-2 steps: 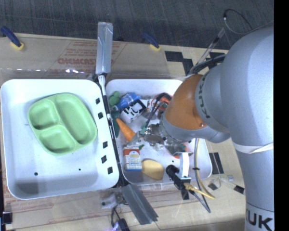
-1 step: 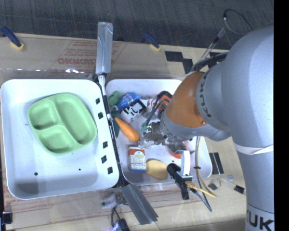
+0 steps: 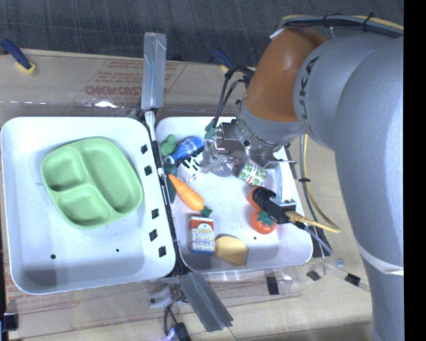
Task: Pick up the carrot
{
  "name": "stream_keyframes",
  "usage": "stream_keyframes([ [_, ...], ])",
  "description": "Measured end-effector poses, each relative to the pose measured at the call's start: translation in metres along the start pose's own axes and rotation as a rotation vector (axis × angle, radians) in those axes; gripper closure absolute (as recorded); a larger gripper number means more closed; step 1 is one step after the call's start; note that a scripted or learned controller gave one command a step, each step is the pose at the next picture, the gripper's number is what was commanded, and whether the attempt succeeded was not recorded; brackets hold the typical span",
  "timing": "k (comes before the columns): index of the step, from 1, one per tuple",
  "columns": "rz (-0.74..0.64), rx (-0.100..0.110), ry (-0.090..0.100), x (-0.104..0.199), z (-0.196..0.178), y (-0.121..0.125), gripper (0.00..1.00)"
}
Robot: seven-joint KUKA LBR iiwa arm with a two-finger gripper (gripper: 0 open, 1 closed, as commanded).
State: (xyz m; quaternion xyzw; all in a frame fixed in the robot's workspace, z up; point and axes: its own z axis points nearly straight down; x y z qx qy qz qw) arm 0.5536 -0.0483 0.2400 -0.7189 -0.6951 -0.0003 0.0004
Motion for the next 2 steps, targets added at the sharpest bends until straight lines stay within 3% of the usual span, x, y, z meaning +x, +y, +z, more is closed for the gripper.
stream_keyframes([
  [1,0.001,0.003,0.0,-0.001,0.001,-0.001,0.0],
  [2,0.017,0.005,-0.001,0.01,0.015,-0.011,0.0],
])
